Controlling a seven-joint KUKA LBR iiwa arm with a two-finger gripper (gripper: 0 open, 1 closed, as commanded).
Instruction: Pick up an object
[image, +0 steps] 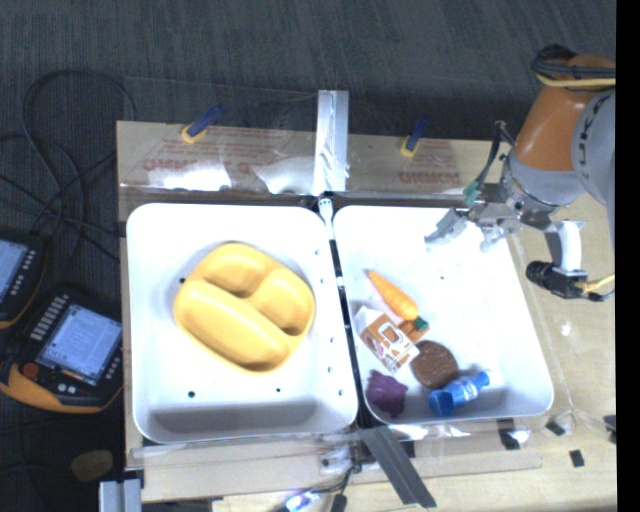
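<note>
Orange carrot (392, 295) lies slantwise in the right bin (500, 330); the fingers (466, 229) hang spread, empty.

Bright even light, soft shadows (slightly blurry)

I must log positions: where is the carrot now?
In the camera view the carrot lies in the right bin, near its left wall, just above the snack packet.
</note>
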